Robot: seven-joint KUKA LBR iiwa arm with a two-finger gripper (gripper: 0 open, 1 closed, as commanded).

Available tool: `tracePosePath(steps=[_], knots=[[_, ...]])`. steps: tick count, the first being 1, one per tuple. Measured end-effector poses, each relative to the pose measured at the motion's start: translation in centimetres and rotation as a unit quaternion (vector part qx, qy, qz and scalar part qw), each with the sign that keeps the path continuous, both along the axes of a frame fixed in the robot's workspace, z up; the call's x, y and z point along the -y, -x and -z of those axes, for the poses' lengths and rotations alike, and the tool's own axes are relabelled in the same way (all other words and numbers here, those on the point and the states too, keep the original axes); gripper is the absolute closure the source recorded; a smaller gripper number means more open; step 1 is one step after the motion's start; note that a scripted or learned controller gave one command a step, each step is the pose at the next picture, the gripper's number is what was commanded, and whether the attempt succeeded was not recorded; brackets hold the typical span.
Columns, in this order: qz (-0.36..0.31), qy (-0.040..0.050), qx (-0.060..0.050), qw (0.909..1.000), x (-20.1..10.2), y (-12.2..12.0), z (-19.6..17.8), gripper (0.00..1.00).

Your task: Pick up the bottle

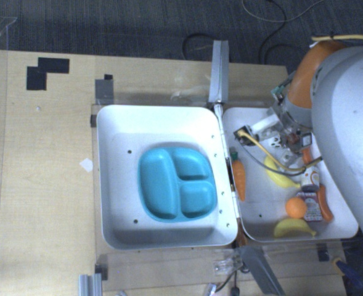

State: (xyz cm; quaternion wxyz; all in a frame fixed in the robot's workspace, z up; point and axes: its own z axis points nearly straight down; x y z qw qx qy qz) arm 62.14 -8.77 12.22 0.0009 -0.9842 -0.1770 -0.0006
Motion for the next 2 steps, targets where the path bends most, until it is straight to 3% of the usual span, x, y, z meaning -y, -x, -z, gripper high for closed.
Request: tracePosePath(steps=[1,2], knots=[[0.075,0.0000,0.000,0.9972,-1.6,6.0,-6.3,0.00],[0.072,-0.0010,0.002,0.9974,-1.7,5.8,-7.3,1.00]])
